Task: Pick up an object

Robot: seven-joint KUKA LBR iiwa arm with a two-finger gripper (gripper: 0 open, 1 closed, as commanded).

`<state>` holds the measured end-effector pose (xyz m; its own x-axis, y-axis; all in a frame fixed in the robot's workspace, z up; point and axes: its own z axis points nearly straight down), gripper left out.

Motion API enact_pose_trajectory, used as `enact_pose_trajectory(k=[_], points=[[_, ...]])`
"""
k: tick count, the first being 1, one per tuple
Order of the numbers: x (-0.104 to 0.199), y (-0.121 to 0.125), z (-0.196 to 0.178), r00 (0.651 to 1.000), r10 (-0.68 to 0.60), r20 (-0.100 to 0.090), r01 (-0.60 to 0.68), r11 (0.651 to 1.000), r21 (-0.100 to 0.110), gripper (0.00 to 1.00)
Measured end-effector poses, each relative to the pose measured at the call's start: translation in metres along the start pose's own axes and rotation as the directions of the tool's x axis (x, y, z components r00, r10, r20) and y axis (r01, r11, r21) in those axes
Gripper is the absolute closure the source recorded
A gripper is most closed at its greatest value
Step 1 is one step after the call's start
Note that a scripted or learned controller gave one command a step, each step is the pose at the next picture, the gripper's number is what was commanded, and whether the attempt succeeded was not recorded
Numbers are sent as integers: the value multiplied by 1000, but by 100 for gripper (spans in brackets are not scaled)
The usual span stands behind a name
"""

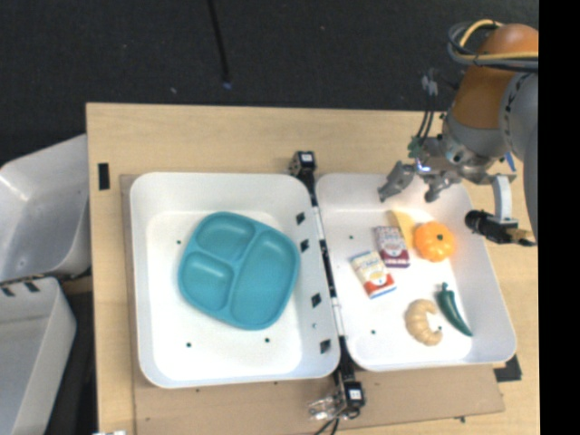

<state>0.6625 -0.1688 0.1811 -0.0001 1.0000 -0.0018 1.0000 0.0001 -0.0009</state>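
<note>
1. Camera view, right bin [485,270]: small objects loose on smooth white plastic, none lifted.
2. Round, ribbed orange pumpkin [433,241] near the far right side; just left of it a flat red-and-white carton [391,246], and a pale yellow wedge [400,219] poking out above that carton.
3. Second small carton [373,273], white with a red end, tilted, just below and left of the first.
4. Lumpy tan croissant-shaped piece [423,321] near the front edge, touching or nearly touching a glossy, curved dark green pepper [452,310] on its right.
5. Gripper [419,183] over the bin's far edge, grey metal fingers spread apart, nothing between them, above the yellow wedge and apart from it.
6. Grey arm with orange band [480,93] rising to the upper right.
7. Left bin [154,333]: rounded teal tray [239,269] with moulded compartments, lying flat.
8. Pale wooden table [199,134] under both bins.
</note>
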Motion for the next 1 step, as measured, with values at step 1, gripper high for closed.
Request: enact_pose_trajectory(k=[1], points=[[3, 0, 42, 1000, -3, 0, 3, 1000, 0, 0]])
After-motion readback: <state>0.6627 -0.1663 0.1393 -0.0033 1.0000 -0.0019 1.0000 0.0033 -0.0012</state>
